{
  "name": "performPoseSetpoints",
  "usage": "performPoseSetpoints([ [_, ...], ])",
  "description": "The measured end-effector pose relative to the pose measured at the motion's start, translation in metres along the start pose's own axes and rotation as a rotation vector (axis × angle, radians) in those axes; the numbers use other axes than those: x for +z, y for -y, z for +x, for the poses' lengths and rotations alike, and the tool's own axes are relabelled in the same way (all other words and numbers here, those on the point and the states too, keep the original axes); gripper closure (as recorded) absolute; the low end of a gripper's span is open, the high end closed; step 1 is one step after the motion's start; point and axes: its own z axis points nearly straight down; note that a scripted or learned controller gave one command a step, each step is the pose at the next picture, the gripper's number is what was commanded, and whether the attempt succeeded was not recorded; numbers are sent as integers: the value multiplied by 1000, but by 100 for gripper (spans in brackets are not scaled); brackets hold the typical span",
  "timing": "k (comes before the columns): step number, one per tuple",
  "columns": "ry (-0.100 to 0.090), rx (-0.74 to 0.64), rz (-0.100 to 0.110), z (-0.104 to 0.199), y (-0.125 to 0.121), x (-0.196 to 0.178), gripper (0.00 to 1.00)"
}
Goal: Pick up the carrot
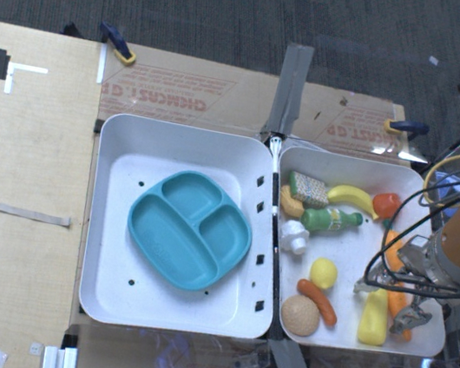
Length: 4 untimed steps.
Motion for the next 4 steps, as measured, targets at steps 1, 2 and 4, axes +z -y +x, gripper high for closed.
performPoseSetpoints([
  [1, 5, -2, 5, -3, 1, -10, 100],
  [2, 2, -31, 1, -60, -27, -86, 100],
  [4, 3, -636, -3, -110, 27, -132, 100],
])
